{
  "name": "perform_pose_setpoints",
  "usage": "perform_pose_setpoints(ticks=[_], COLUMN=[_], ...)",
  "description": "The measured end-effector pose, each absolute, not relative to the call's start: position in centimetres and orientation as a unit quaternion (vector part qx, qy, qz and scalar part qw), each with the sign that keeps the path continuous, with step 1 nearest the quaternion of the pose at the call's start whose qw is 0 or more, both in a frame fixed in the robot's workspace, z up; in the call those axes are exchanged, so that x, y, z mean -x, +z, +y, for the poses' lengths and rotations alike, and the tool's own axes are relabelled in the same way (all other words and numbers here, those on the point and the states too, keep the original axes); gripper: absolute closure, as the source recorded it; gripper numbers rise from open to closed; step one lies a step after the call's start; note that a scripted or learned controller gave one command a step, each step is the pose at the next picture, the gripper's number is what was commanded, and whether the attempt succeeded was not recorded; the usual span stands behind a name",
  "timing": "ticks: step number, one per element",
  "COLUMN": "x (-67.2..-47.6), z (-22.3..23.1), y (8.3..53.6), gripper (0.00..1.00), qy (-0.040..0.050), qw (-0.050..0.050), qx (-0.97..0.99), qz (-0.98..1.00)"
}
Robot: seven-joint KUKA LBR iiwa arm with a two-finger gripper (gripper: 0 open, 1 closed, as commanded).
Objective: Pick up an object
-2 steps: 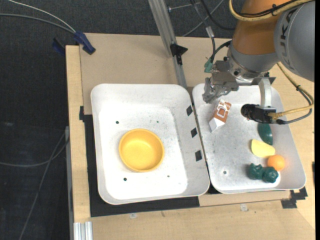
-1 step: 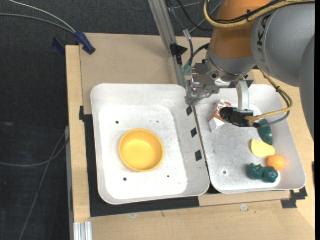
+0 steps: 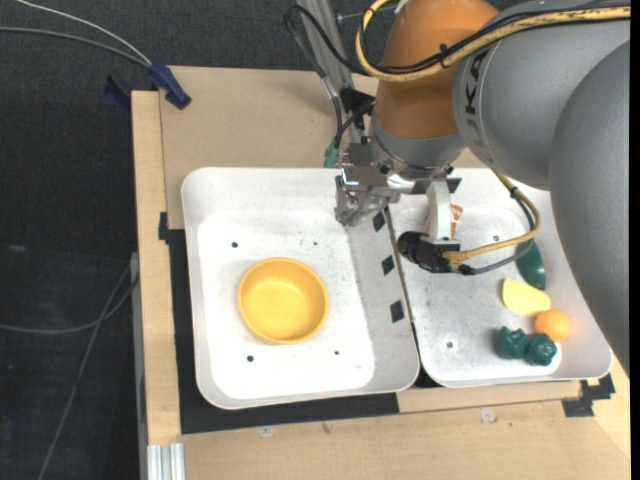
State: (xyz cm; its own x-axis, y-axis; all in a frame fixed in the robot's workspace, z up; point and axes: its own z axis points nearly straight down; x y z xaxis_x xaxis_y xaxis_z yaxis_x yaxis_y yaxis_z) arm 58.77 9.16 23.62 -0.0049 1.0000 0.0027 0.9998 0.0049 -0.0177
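A yellow bowl [image 3: 283, 298] sits upright in the left bin [image 3: 215, 368], left of its middle. My gripper [image 3: 352, 208] hangs over the far right corner of that bin, near the divide between the two bins, well apart from the bowl. In the right bin [image 3: 460, 363] lie a pale yellow piece [image 3: 523, 296], an orange ball [image 3: 552, 324], a dark green object [image 3: 525, 346] and a teal object [image 3: 531, 264], all near the right side. A white and red item [image 3: 445, 213] shows just under the wrist.
The grey arm and its orange band [image 3: 430, 58] cover the far part of the right bin. A black part with a yellow cable [image 3: 425, 253] hangs over that bin. The brown bench [image 3: 250, 118] surrounds both bins.
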Motion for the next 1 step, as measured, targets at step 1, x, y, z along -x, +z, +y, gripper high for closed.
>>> perform_pose_setpoints(ticks=[1], x=[-58.84], z=[8.85], y=[23.77], gripper=[0.00], qy=[0.0044], qw=[0.006], qx=[0.707], qz=[-0.707])
